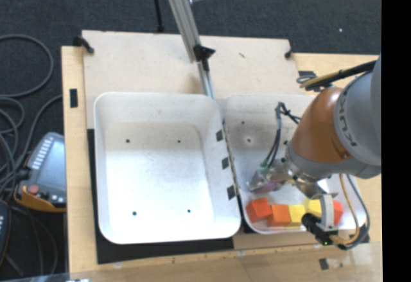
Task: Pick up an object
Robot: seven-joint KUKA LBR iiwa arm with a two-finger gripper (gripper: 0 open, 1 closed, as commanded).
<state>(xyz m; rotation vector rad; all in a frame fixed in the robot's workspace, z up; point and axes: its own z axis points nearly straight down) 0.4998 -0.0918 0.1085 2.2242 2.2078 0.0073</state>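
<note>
While the arm (334,133) leans over the right bin (244,121), its tool (268,178) hangs above orange and yellow blocks (277,212); grip unclear.

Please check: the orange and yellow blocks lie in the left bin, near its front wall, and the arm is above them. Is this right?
Not quite. The camera view shows the orange block and yellow block in the right bin, not the left. They do lie near its front wall, with the arm above them.

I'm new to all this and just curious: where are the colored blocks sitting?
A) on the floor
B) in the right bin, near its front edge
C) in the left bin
B: the orange block and yellow block lie in the right bin, along its near edge.
</note>
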